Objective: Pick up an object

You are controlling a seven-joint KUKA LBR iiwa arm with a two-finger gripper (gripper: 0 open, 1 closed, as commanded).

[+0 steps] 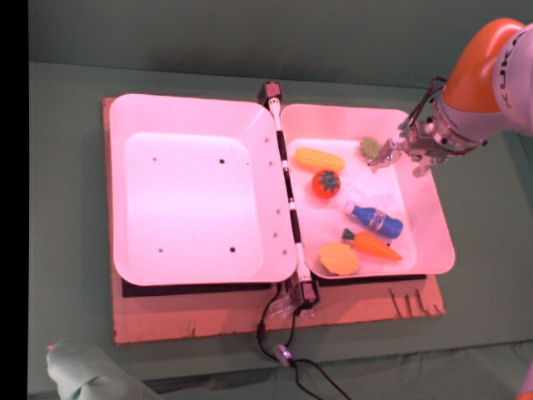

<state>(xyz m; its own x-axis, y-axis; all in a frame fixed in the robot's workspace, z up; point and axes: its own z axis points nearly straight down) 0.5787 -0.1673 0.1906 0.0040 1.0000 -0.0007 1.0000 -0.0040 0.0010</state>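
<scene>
Green surface (75,182) bears two bins; the arm (491,65) slants over the right bin's (433,232) far-right corner, pincer (400,158) wide, holding nothing.

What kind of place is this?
Probably a robot test bench: a robot arm reaches over two white bins, one holding toy food such as a carrot and tomato.

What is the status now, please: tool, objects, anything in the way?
Tool over right bin, far corner, nothing seen held. Green toy just beside it. Corn, tomato, bottle, carrot lie loose. No obstruction seen.
</scene>
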